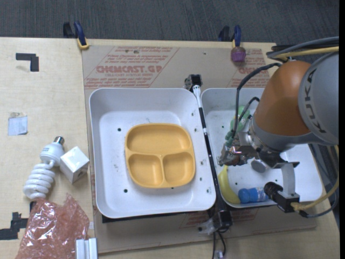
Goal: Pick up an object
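The arm (294, 104) comes in from the right and bends down over the right bin (215, 104), its orange band and grey wrist covering much of that bin. The claw (233, 154) sits low near the bin's left wall, roughly at mid-depth. Whether its fingers are apart or together I cannot tell; the wrist and cabling crowd that spot, and nothing can be made out between the fingers.

Just near of the claw, toward the near-left corner of the right bin, lies a yellow banana (226, 189), curved along the wall. Right beside it, touching or nearly so, is a small blue thing (249, 195). Both lie on the bin floor, apart from the claw. Something green (240, 117) shows just far of the claw, partly hidden by the arm; I cannot tell what it is.

The left bin (102, 144) holds a yellow plate (160, 155) with three compartments, lying flat about the middle, one long compartment on the far side and two smaller ones on the near side. The compartments hold nothing.

Out on the bench to the left of the bins lie a spiral bulb (42, 174), a small white cube (74, 164) touching it, and a crumpled reddish wrapper (51, 231) at the near edge.
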### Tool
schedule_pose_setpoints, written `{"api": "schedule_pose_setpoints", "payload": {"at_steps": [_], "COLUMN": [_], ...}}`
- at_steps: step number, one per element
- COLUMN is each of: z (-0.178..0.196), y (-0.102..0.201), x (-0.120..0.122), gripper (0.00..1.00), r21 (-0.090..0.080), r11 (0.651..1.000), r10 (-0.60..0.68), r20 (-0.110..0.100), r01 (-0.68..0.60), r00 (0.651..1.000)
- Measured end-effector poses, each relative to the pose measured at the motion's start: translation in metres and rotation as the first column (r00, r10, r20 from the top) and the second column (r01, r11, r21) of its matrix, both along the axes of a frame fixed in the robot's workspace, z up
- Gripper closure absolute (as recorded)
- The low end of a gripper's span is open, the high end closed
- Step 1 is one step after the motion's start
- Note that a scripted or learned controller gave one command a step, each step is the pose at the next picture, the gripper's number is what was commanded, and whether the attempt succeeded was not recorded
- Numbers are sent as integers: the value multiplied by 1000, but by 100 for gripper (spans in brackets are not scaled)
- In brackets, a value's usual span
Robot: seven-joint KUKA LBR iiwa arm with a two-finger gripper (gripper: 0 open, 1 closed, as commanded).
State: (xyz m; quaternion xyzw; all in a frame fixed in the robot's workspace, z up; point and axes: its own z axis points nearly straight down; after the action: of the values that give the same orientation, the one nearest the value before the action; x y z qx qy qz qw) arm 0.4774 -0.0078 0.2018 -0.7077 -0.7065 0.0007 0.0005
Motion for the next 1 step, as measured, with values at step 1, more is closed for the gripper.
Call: {"api": "schedule_pose_setpoints", "payload": {"at_steps": [1], "z": [-10], "y": [12], "x": [0], "gripper": [100], "r21": [0], "r11": [1000], "r10": [2], "r20": [0], "r01": [-2], "r00": [1000]}}
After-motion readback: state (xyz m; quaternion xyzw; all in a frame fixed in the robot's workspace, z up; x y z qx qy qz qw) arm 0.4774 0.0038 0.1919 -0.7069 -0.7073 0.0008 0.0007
